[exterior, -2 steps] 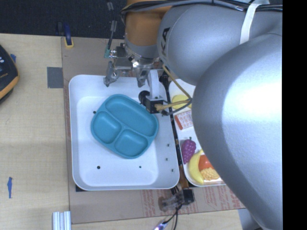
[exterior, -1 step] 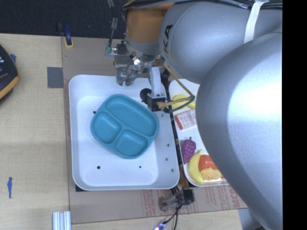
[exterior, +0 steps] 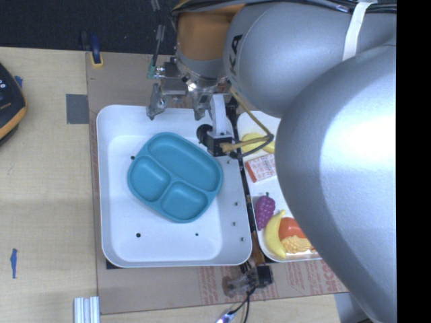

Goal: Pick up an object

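Overhead, spread fingers [exterior: 176,110] hover empty past blue plate [exterior: 175,176], toy fruit [exterior: 279,227] aside.

Divided plate [exterior: 175,175]: plain teal-blue, no pattern.
Left bin [exterior: 111,180]: white, dotted with a few small dark holes.
Right bin [exterior: 269,253]: white rim.
Arm [exterior: 323,79]: glossy grey, with an orange band [exterior: 209,19] above the wrist.
Hand [exterior: 176,106]: bare silver metal.
Grapes [exterior: 263,209]: purple.
Banana [exterior: 272,233]: yellow.
Corn [exterior: 297,245]: yellow kernels, beside a red piece [exterior: 289,227].
Surface [exterior: 40,214]: pale wood grain.
Mat [exterior: 124,79]: brown cardboard.
Tape patch [exterior: 77,108]: grey.
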`<state>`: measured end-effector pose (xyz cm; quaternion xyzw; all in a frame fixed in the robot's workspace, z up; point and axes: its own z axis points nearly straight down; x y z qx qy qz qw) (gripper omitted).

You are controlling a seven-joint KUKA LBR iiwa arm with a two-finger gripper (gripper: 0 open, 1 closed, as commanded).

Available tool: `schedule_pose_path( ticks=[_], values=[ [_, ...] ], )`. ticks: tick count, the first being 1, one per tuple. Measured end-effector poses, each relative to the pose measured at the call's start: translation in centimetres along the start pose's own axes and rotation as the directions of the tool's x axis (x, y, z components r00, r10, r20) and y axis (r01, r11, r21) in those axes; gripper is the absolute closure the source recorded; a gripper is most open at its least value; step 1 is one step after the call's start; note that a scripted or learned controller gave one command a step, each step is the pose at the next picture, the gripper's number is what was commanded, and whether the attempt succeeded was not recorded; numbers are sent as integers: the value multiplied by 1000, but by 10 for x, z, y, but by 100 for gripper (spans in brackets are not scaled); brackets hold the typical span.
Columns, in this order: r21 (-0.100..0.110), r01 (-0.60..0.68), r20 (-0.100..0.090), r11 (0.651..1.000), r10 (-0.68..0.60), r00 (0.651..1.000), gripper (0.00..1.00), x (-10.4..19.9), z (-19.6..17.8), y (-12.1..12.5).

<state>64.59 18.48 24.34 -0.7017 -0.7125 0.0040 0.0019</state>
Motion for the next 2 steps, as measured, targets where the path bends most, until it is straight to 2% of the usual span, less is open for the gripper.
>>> schedule_pose_path(
  ticks=[1, 2],
  values=[
    [-3, -11, -1, 1000, 11, 1000, 0, -31, 117, 9],
    [-5, -8, -3, 1000, 8, 1000, 0, 14, -57, 10]
  ],
)
